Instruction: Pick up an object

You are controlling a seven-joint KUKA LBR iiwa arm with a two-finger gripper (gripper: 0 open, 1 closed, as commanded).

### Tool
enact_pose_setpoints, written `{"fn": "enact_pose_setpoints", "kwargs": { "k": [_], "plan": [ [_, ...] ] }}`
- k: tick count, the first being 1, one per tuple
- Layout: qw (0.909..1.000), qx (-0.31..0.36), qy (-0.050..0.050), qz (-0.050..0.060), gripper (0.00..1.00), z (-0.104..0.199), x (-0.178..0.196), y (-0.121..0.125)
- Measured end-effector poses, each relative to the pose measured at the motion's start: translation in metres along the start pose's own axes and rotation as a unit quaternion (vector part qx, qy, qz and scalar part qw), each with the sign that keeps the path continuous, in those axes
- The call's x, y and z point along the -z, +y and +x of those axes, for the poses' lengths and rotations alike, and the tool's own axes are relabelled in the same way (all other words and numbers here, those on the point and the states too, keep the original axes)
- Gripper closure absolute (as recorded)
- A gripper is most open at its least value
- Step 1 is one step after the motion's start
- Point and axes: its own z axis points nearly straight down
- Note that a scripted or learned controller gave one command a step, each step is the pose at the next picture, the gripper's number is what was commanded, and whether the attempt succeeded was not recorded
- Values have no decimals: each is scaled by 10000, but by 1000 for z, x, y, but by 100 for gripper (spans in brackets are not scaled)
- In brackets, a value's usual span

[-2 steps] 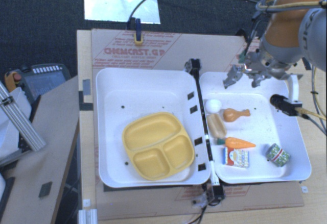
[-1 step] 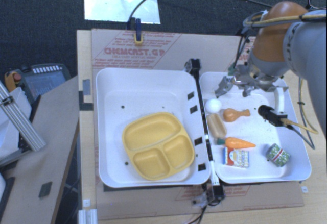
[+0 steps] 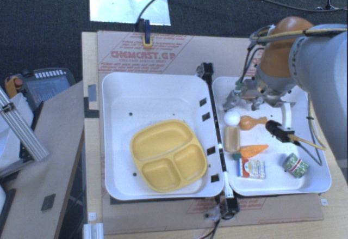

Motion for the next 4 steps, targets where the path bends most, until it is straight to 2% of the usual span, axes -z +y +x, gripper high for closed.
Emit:
{"fn": "enact_pose_setpoints", "kwargs": {
  "k": [1, 3, 4],
  "plan": [
    [10000, -1, -4, -32, 100, 0, 15, 2],
    [10000, 22, -3, -42, 100, 11, 131, 18],
    [10000, 23, -2, -37, 100, 11, 163, 19]
  ]
}}
